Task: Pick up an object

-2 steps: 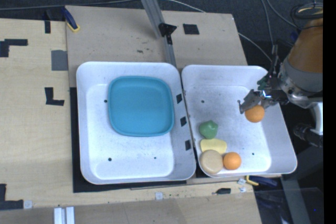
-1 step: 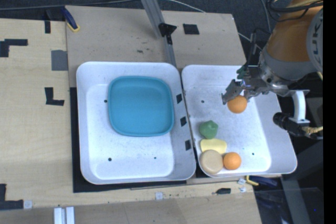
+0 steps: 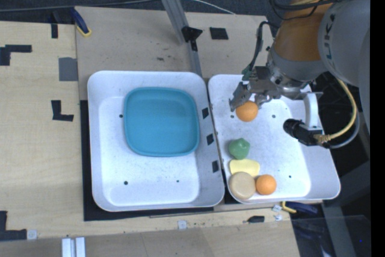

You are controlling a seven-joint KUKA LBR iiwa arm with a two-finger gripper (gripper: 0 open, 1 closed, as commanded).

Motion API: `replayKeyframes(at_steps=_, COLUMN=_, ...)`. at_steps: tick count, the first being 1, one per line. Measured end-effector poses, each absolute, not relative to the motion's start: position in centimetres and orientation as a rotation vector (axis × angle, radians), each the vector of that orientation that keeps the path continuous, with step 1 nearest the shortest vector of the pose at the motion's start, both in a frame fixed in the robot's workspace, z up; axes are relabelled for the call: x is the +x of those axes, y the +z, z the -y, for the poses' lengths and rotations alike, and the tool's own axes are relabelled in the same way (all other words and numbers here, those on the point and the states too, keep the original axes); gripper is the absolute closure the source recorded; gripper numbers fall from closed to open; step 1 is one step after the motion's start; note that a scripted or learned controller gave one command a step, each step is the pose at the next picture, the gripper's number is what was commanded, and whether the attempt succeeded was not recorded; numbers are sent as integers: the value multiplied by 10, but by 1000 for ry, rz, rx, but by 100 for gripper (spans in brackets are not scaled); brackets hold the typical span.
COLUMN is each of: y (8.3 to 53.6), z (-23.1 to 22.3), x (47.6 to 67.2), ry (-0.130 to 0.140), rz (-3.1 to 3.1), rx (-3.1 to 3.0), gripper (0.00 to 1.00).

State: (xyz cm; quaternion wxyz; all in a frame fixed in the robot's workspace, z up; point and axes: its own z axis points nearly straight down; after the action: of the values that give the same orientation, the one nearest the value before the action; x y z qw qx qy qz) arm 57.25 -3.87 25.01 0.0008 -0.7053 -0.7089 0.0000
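Gripper point(image 3: 247, 106), centre-right of frame over the right bin point(image 3: 313, 180), fingers pinching an orange ball point(image 3: 246, 112). Second orange ball point(image 3: 266, 185) lies near that bin's lower edge.

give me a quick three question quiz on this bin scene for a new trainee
1. True or false: the blue plate lies in the right bin.
2. Which thing is nearest the gripper? A) green piece B) upper orange ball C) beige round piece
3. Fill in: the lower orange ball sits beside the beige round piece, near the right bin's ____ edge.

Key
1. False: it lies in the left bin.
2. B: that ball sits right at the fingertips, though a firm grip cannot be confirmed.
3. Front. The yellow piece lies just behind them.
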Motion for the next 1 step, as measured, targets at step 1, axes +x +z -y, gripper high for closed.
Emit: replayKeyframes(at_steps=1, y=238, z=-3, x=586, ry=1, rz=2224, rx=-2216, gripper=100)
